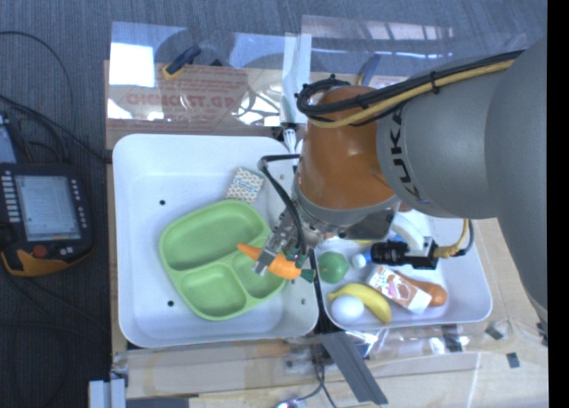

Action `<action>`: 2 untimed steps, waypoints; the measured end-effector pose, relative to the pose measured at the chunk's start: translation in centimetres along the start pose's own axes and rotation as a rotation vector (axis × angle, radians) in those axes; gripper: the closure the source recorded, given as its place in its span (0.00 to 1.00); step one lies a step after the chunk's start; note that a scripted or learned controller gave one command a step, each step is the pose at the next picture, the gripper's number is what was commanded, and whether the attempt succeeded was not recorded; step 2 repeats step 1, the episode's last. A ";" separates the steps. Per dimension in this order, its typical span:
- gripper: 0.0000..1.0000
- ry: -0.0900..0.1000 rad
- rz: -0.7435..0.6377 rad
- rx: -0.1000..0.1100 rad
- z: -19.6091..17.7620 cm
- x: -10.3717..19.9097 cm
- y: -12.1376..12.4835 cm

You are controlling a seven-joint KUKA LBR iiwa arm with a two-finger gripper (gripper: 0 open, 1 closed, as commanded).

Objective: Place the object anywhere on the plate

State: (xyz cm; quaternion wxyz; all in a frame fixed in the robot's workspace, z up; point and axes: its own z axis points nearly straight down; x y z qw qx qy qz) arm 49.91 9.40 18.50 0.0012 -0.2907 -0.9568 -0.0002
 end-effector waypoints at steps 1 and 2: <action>0.00 0.000 0.003 0.001 0.0 -0.1 -0.1; 0.00 0.000 0.003 0.001 0.0 -0.1 -0.1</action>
